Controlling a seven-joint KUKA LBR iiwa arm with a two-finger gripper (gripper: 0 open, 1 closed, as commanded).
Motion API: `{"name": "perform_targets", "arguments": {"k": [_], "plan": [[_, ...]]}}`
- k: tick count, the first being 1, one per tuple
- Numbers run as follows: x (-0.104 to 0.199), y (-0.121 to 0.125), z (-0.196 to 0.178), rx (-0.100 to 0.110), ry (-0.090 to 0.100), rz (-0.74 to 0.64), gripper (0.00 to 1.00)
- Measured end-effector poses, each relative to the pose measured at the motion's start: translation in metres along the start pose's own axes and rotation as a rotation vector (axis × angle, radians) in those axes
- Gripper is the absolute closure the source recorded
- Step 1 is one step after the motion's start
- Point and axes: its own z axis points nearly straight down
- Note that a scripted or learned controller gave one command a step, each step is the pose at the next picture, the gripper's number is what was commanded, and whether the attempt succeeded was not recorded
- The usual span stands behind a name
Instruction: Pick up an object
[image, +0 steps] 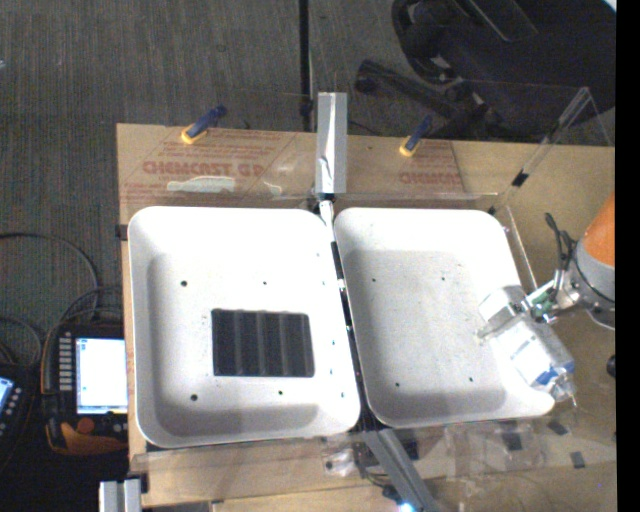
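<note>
A dark, ridged rectangular object (262, 343) lies flat on the floor of the left bin (160, 250), a little below its middle. My gripper (525, 345) hovers over the right-hand side of the right bin (420, 250), far from that object. Its pale, translucent fingers (497, 310) stand open, and I see nothing between them. The arm's orange band (602, 243) shows at the right edge of the view.
The two bins touch along a central seam, with a metal post (331, 145) standing behind it. Two clamps (203, 123) hold the wooden bench board at the back. A handheld pendant (88, 375) lies on the floor to the left.
</note>
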Motion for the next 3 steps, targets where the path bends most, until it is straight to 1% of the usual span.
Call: {"name": "perform_targets", "arguments": {"k": [1,2,3], "plan": [[0.027,0.001,-0.113,-0.002,-0.002,0.027,0.0],[0.1,0.024,-0.101,0.0,0.0,0.267,0.0],[0.173,0.043,0.01,0.003,0.001,0.218,0.0]]}}
